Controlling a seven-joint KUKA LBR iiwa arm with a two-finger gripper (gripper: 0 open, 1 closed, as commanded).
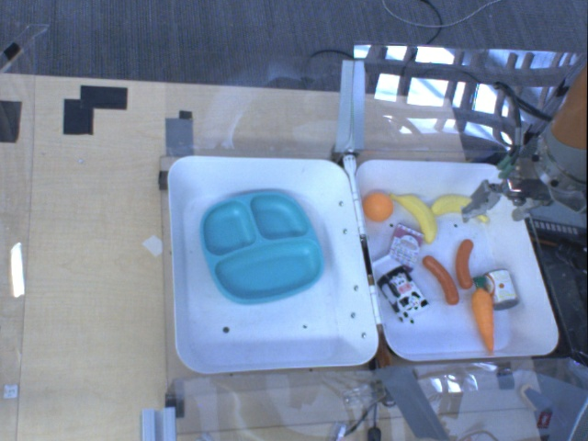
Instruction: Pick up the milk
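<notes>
Two white bins on a wooden bench. Milk carton (pixel 401 291) lay low in right bin (pixel 533 333), near left wall. Gripper (pixel 501 200) hovered upper right, above banana (pixel 418 211); jaws apart, holding nothing.

Robotics lab, test bench setup. Pale wood bench top (pixel 83 246) bearing two shallow white bins: left bin (pixel 184 338) at 9 o'clock of right bin (pixel 542 338). Black tape markers (pixel 92 108) stuck at 10 o'clock on the bench. Grey metal brackets (pixel 179 134) at bin corners, metal divider post (pixel 347 108) at 12 o'clock between bins. Grey carpet (pixel 184 16) beyond bench, loose cable (pixel 432 7) lying on it at 1 o'clock. Clear shielding panel (pixel 459 81) at 1 o'clock. Grey arm with orange band (pixel 574 118) at 3 o'clock. Toy food in right bin, blue sectioned plate (pixel 262 246) in left.
</notes>
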